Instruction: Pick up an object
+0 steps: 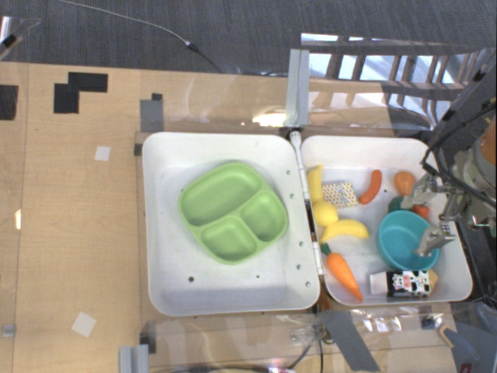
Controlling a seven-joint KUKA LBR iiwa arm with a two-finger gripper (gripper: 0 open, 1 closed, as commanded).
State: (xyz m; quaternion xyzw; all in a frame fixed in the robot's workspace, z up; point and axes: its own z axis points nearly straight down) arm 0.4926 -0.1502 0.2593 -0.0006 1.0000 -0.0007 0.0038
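One fixed cam, high above the table (70, 231), looking down at a slant, mid-range, both white bins (225, 301) in full, dark floor along top edge, arm coming in from frame right

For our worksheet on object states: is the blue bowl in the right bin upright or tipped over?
Upright. The blue bowl shows its round opening facing up toward the camera, with its rim seen as a full ring, sitting inside the right bin.

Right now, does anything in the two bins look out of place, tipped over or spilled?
Nothing looks spilled or damaged. The green divided plate lies flat but turned at an angle in the left bin. In the right bin, the small milk carton lies on its side by the front wall, below the teal bowl.
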